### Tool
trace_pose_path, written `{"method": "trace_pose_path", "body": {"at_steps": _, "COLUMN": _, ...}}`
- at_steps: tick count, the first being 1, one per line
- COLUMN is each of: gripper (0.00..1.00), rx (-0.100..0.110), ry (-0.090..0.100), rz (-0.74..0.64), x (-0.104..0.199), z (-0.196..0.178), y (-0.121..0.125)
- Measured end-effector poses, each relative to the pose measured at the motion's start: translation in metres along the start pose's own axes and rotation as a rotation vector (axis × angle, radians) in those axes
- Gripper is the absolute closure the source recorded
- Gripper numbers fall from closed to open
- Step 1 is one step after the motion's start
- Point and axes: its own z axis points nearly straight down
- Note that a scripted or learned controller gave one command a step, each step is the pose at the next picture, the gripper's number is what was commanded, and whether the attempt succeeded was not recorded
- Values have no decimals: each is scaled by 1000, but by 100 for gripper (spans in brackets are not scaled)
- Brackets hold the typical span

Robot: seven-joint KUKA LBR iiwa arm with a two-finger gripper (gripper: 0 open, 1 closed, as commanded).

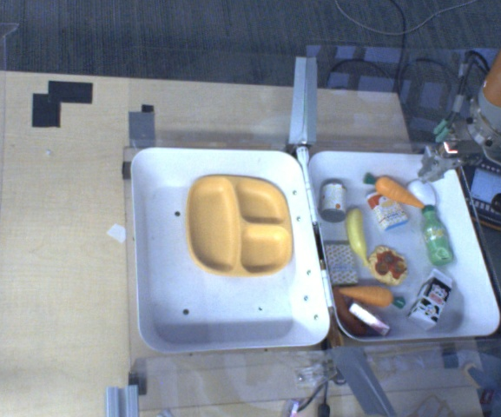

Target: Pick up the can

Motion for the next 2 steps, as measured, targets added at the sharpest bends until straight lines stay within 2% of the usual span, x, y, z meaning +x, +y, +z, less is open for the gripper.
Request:
{"method": "trace_pose_path", "body": {"at_steps": 1, "gripper": 100, "rx": 1, "ry": 1, "rz": 205, "x": -8, "z": 40, "y": 4}}
{"method": "trace_pose_path", "body": {"at_steps": 2, "gripper": 100, "rx": -1, "ry": -1, "rz": -1, "x": 4, "z": 2, "y": -135}}
